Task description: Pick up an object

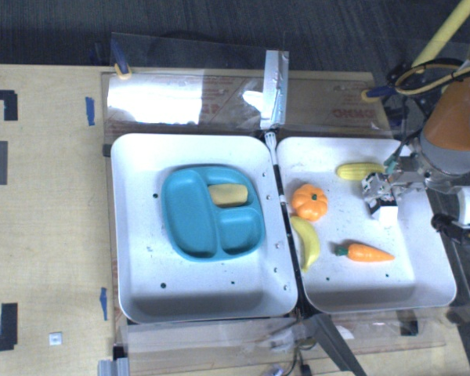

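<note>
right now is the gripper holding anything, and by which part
Nothing shows in the gripper. It sits over the right bin, between the small banana and the carrot.

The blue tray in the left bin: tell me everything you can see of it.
The blue tray is a rounded, glossy dish that looks like plastic, with raised ridges dividing it into one long compartment on its left and two smaller ones on its right. It lies flat, right side up, near the middle of the left white bin. A pale yellow, bread-like block rests in its upper right compartment. Nothing else touches it.
</note>
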Robot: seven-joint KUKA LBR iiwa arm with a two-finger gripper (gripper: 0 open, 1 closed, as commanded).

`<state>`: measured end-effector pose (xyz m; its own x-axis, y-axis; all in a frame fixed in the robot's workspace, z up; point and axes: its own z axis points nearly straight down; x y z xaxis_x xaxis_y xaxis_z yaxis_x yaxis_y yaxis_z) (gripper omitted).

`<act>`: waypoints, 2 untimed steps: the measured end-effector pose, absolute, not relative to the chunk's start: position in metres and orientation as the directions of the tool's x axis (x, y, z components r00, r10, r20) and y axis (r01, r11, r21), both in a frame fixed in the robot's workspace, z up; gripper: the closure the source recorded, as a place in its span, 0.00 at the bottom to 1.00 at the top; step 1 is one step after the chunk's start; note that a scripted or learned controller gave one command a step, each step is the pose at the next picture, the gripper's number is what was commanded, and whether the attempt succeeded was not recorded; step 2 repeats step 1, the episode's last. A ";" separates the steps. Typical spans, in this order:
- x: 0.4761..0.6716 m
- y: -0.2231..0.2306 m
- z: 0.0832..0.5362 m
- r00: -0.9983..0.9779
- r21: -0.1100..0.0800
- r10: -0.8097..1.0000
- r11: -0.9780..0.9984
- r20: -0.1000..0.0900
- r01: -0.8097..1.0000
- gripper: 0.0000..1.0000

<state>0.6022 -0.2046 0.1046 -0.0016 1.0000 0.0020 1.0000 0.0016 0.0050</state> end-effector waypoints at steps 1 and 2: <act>0.636 -0.150 0.199 0.093 0.010 0.996 -0.093 0.000 0.996 1.00; 0.636 -0.150 0.199 0.093 0.010 0.996 -0.093 0.000 0.996 1.00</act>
